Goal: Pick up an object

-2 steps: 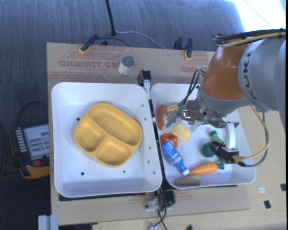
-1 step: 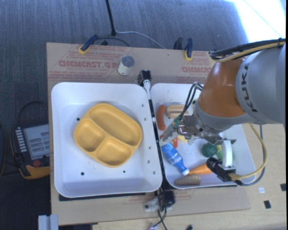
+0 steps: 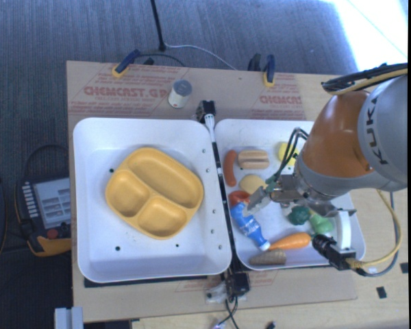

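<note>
The right bin (image 3: pixel 260 125) holds several toy foods. Among them are a red sausage (image 3: pixel 228 167), a hot dog bun (image 3: pixel 253 159), a tan roll (image 3: pixel 251 182), a small red piece (image 3: pixel 238 197), a blue bottle (image 3: pixel 250 228), an orange carrot (image 3: pixel 290 241), a brown stick (image 3: pixel 268 258) and green pieces (image 3: pixel 300 215). My gripper (image 3: pixel 259 199) hangs low over the middle of this bin, pointing left. It is just right of the red piece and above the blue bottle. I see nothing held in it. The arm's orange wrist hides the bin's right side.
The left bin (image 3: pixel 85 184) holds a yellow divided plate (image 3: pixel 155 192). A yellow piece (image 3: pixel 284 151) peeks out beside the wrist. A small grey roll (image 3: pixel 180 93) and clamps sit on the board behind the bins. A cable loops past the bench's right edge.
</note>
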Tool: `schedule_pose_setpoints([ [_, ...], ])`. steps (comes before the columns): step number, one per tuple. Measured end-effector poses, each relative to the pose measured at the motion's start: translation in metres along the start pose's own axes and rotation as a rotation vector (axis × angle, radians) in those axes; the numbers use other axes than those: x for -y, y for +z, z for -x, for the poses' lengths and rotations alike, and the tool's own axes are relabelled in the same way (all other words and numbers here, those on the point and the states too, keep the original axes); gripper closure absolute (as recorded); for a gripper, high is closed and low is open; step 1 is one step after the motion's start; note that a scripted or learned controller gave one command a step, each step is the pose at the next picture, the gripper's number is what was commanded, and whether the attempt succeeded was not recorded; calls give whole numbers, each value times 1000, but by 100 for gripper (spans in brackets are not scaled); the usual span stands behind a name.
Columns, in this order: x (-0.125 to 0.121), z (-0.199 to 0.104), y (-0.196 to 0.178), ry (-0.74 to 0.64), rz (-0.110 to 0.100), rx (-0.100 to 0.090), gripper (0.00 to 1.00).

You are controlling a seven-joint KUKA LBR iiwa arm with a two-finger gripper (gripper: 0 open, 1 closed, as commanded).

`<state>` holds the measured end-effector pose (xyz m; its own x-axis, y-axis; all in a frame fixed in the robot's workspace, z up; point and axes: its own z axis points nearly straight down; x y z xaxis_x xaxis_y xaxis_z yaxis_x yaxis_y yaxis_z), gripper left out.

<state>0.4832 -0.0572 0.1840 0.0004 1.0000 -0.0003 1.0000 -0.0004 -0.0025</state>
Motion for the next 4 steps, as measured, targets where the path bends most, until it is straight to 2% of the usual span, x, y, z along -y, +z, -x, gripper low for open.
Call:
schedule_pose_setpoints([
  [1, -2, 32, 86, -1, 5, 0, 0],
  [2, -115, 48, 90, -2, 27, 8, 0],
  [3, -115, 49, 79, 0, 28, 9, 100],
  [4, -103, 3, -87, -1, 4, 1, 100],
])
